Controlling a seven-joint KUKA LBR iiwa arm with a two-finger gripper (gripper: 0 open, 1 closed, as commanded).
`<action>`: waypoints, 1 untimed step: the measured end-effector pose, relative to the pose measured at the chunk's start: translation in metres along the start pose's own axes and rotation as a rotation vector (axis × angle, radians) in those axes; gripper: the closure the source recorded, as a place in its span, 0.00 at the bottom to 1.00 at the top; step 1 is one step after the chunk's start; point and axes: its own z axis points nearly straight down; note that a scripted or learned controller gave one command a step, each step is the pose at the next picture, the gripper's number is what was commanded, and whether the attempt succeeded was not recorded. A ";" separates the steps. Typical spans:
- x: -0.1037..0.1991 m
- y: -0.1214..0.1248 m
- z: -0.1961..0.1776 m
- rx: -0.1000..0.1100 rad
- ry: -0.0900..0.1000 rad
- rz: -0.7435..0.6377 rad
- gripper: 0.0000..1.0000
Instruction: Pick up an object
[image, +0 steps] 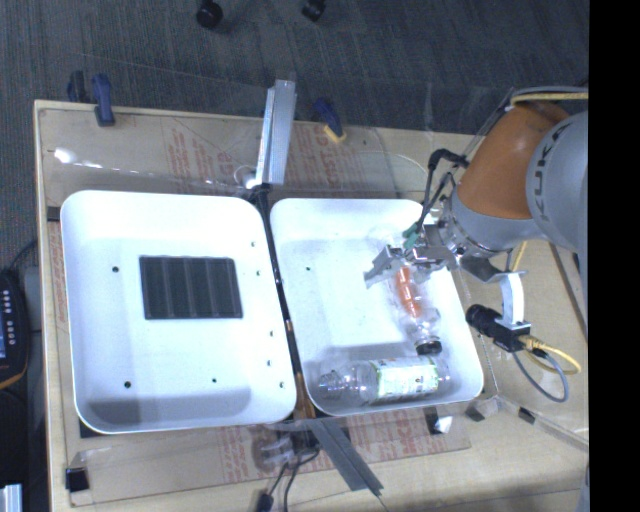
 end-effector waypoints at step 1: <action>0.000 0.001 -0.010 0.000 -0.001 -0.003 1.00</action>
